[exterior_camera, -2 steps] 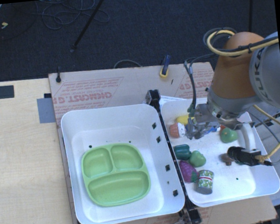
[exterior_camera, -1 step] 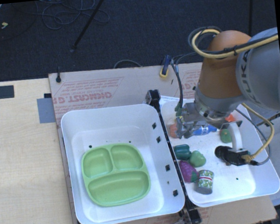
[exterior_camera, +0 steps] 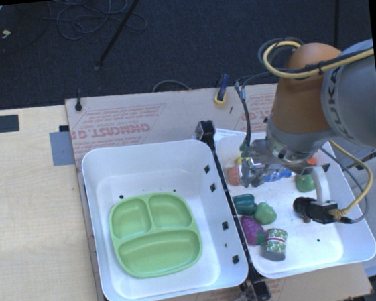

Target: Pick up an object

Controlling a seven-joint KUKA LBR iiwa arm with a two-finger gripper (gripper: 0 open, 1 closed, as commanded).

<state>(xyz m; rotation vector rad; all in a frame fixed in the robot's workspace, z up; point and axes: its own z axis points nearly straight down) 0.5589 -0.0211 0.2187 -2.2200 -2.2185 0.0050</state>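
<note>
Teal object (exterior_camera: 244, 203), the nearest candidate for the pick, lies in the right bin (exterior_camera: 360, 241) close to its left wall, touching a green piece (exterior_camera: 265, 212) and near a purple one (exterior_camera: 251, 229) and a small cup-like item (exterior_camera: 275, 244). It looks like a small, light, rigid plastic toy, probably smooth and apt to slip, so a grip across its narrow middle seems safest. The tool (exterior_camera: 249, 171) hangs just above and behind it, beside an orange object (exterior_camera: 232, 174); its metal parts are too blurred to tell whether they stand apart or together, and nothing shows between them.
</note>
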